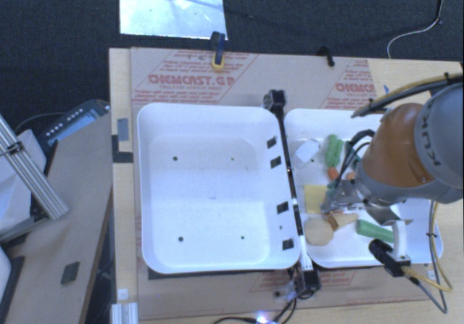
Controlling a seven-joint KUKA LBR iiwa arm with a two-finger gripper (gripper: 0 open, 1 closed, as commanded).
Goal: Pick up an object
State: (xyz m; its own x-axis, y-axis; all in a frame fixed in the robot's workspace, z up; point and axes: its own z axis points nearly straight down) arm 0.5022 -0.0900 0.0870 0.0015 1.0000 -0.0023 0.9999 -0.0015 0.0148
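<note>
The grey arm (428, 148) with its orange band reaches in from the right and hangs low over the right-hand bin (313, 254), its bulk covering much of that bin's middle and right side. The gripper (335, 203) sits at the arm's lower left end, a dark cluster of metal just above the bin floor. Whether the jaws are parted or closed cannot be told from this slant, and nothing can be seen clearly clamped between them.

The gripper's tip lies among several objects. A pale yellow square piece (314, 197) lies just to its left, touching or nearly touching it. Below that rests a round tan object (317, 232), and a small tan wedge (343, 220) lies right beneath the gripper. A green block (375, 230) lies to the lower right, near the arm's underside. Farther up the bin, a green cylinder (333, 148) stands beside a small orange piece (332, 173), with a white crumpled item (307, 151) to their left.

The left-hand bin (210, 185) sits against the right one on the surface (188, 80), which is marked with red printing.
</note>
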